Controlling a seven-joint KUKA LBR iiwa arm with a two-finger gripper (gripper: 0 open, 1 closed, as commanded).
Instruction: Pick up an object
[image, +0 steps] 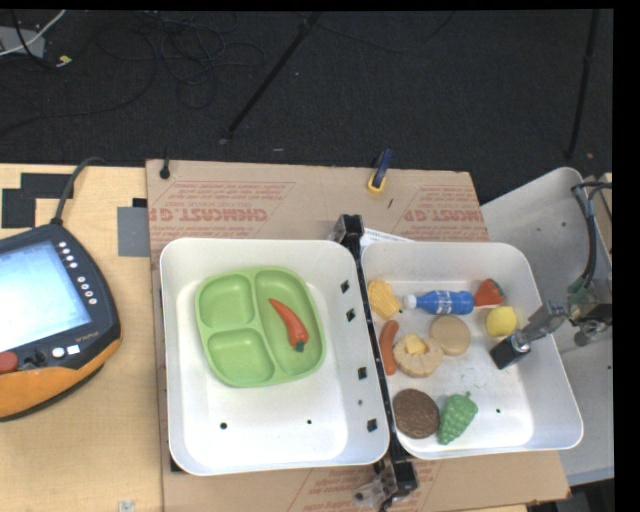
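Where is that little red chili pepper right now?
The red chili pepper lies in the long right-hand compartment of the green tray, inside the white bin on the camera view's left.

On my feed the arm (583, 312) is slim grey metal just off the right bin's (505, 405) outer rim, with a thin dark cable (592, 240) looping above it.

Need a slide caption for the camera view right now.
Red pepper in the green plate, left bin; blue bottle, lemon, corn and grapes in the right bin.
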